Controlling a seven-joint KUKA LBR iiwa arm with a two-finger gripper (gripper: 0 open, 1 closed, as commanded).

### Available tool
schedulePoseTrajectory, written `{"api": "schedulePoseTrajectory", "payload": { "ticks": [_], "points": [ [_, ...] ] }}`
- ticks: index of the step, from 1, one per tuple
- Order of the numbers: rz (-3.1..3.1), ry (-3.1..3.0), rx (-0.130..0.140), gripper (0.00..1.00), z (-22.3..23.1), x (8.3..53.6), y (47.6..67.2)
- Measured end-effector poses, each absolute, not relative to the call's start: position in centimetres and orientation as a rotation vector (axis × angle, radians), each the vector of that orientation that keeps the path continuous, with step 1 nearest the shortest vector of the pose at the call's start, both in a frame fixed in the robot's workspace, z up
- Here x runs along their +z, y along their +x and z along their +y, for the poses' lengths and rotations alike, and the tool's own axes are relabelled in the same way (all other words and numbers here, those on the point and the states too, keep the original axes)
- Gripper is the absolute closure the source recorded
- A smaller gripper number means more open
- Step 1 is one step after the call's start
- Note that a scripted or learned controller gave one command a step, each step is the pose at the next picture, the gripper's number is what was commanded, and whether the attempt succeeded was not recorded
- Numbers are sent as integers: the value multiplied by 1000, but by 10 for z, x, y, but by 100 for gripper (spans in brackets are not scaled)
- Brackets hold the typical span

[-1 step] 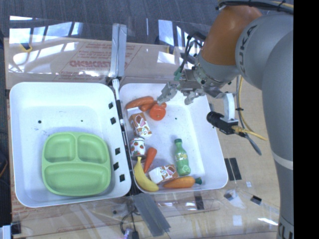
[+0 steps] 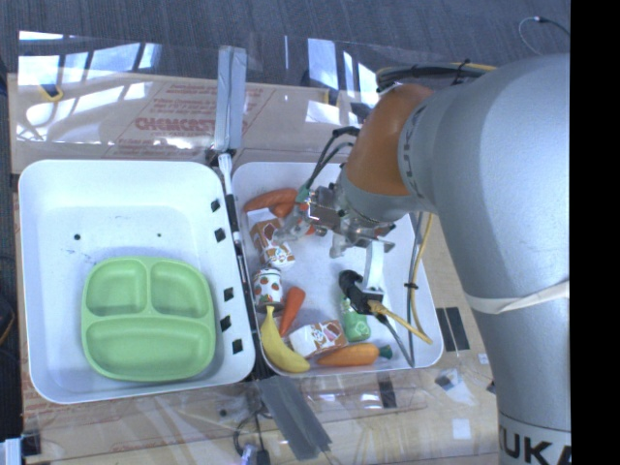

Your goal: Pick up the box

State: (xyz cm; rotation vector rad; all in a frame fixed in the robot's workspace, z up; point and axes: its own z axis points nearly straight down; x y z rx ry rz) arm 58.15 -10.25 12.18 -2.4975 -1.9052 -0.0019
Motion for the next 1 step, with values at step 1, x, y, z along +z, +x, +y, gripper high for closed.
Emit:
{"api": "schedulePoseTrajectory", "payload": {
  "ticks": [1],
  "points": [
    [-1987,-2429,2,0,-86,192,554]
  ]
}}
